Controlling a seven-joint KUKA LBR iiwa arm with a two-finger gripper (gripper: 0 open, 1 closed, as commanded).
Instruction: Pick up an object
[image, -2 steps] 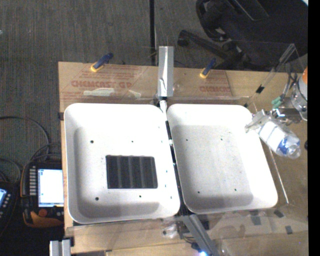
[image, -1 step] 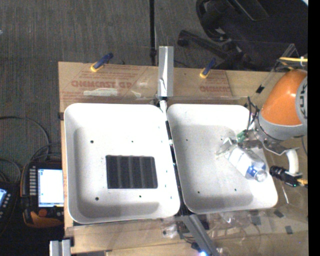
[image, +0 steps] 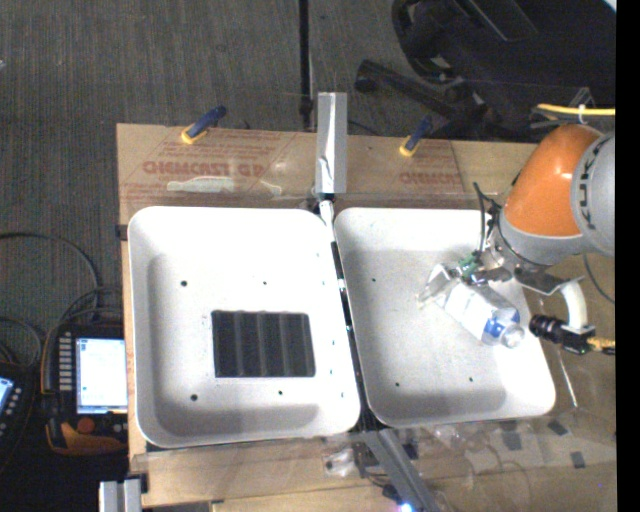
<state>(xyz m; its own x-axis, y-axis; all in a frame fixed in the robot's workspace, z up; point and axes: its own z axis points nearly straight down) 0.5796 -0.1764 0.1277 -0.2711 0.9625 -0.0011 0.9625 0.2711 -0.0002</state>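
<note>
I couldn't tell whether the jaws were wide, narrow or holding; the gripper (image: 472, 277) hung low over the right bin (image: 400, 370), just by a clear plastic bottle (image: 478, 308) with a blue cap lying on its side on the bin floor. The arm (image: 560, 190) came in from the right. The left bin (image: 170, 400) had a dark ribbed tray (image: 263, 343). Two clamps (image: 203, 124) were on the bench's (image: 250, 170) far edge.

Grey arm (image: 612, 195), orange band (image: 552, 185)

Blue-handled clamps (image: 203, 124) — teach pendant (image: 92, 378) at left.
</note>
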